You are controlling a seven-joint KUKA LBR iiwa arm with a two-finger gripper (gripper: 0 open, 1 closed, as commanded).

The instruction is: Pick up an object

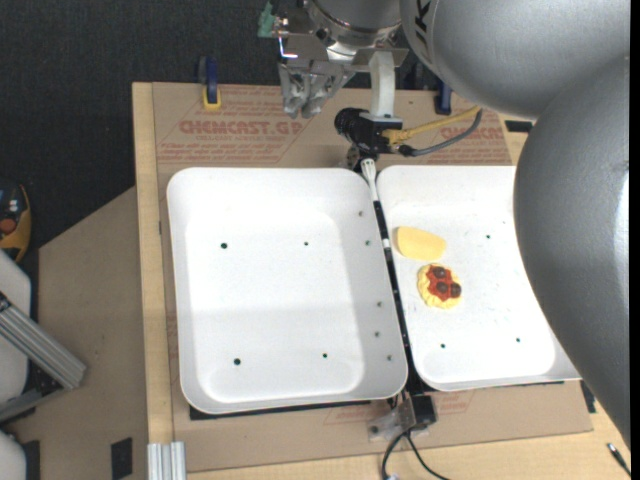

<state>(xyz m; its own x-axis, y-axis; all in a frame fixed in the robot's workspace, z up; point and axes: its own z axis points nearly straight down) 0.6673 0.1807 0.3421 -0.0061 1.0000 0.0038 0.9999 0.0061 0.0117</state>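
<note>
Two small objects lie in the right bin (480,368) near its left wall. One is a plain yellow lump (419,242). Just below it sits a yellow piece with red and dark spots (440,287). My gripper (304,98) hangs high at the back, above the brown board behind the left bin (270,368), far from both objects. Its fingers point down with nothing between them. The arm's grey body fills the upper right of the view.
A black fitting with a yellow cable (372,133) sits at the back between the two bins. Blue clamps (210,76) hold the brown board at its rear edge. An aluminium rail (40,348) lies off the bench at the left.
</note>
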